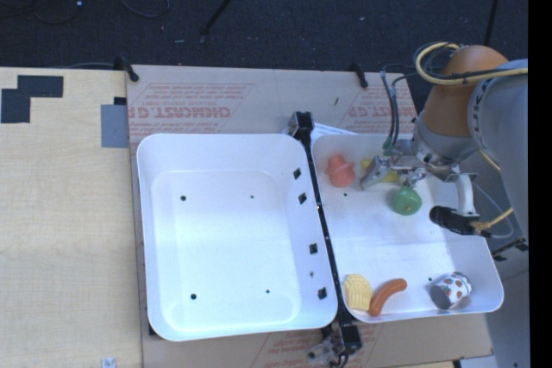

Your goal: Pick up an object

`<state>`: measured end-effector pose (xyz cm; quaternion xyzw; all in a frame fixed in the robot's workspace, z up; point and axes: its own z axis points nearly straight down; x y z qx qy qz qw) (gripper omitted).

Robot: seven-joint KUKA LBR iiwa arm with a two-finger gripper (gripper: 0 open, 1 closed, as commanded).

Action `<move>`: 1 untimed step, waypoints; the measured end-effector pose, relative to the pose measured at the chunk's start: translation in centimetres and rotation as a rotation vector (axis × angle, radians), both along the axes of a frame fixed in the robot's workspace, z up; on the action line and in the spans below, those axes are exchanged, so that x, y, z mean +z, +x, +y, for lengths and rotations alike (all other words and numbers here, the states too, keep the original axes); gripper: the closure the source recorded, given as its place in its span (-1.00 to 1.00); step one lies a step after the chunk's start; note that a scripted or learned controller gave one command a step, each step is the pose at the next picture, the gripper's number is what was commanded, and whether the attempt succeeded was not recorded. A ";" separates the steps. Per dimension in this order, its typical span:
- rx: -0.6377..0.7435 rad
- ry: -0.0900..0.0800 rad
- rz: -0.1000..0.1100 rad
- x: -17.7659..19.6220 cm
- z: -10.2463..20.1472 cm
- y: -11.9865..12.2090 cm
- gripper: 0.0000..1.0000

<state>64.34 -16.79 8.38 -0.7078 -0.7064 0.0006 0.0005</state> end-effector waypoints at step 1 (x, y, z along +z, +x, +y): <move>0.003 0.001 0.002 0.4 1.1 0.0 -1.00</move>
